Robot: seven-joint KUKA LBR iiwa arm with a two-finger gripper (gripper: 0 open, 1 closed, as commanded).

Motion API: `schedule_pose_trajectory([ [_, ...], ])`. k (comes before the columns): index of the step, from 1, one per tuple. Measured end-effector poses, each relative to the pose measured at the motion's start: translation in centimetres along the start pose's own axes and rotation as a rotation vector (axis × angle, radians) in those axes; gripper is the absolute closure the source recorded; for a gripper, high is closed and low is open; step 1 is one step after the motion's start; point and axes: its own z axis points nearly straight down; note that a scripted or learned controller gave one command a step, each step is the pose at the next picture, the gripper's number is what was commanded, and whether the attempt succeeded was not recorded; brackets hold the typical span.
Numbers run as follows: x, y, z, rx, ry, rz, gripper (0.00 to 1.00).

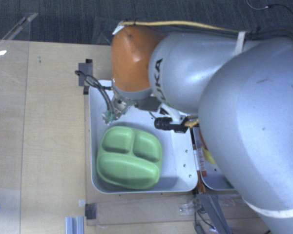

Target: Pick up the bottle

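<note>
In the left bin point(95, 145) we see a green plastic tray point(130, 156) with three rounded compartments, lying flat on the white floor. It takes up most of the lower half of this bin and sits close to the left wall and the bottom wall.

Above the tray, the grey arm point(224, 82) comes in from the right and covers a large part of the view. Its orange band point(129, 57) hangs over the upper part of the left bin. Under the band we see the wrist with some cables point(100, 94) running down the left side of it. The gripper point(112, 113) points down toward the bin floor, just above the upper left corner of the green tray; we cannot tell how it stands, because the wrist hides most of it. We see nothing that is clearly held there.

The right bin point(210, 182) is mostly hidden under the big grey arm. At its visible left part we see a small yellow and red thing point(203, 156), but it is too covered to name. We cannot say where the bottle is.

The bins rest on a pale wooden bench point(39, 130), with dark carpet point(63, 4) at the top.
</note>
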Motion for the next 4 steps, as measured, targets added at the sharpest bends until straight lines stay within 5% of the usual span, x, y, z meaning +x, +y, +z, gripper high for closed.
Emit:
schedule_pose_trajectory([
  [1,0.0,0.0,0.0,0.0,0.0,0.001,0.0],
  [2,-0.1,0.2,-1.2,-0.008,-0.002,0.0,1.0],
  [3,-5.8,2.9,4.6,-0.002,-0.003,-0.303,1.0],
  [4,-4.3,3.3,7.1,-0.006,-0.007,-0.432,1.0],
])
